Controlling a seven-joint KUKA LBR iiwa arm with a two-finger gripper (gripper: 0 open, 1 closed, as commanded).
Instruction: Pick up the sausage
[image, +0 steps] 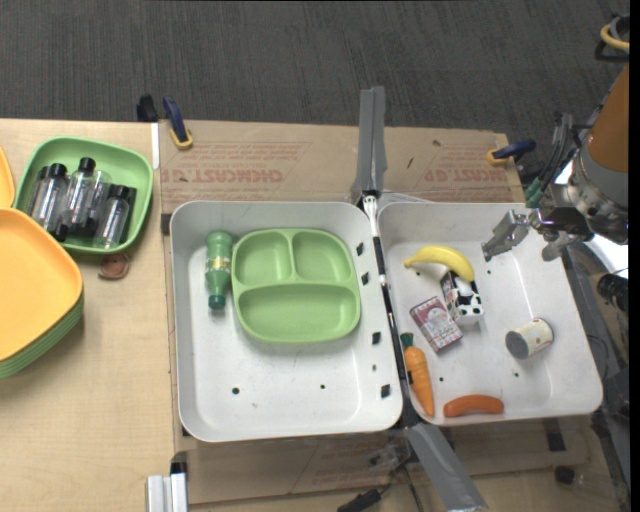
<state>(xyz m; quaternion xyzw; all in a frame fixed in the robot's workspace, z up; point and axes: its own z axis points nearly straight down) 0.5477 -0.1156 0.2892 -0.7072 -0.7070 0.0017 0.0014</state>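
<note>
Camera view, right bin (560, 400), sausage (473, 405) inside

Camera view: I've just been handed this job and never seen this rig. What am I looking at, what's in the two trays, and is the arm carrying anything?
One fixed camera looks down at a slant on a bench with two shallow white bins side by side. The grey robot arm with an orange band reaches in from the right; its two-finger gripper hovers over the right bin's upper edge with nothing between its fingers, which stand apart.

The right bin holds the orange-red sausage near its front edge, an orange carrot, a yellow banana, a small pink patterned carton, a black-and-white toy figure and a pale cylinder lying on its side.

The left bin holds a green divided plate and a green bottle. The sausage is untouched.
</note>
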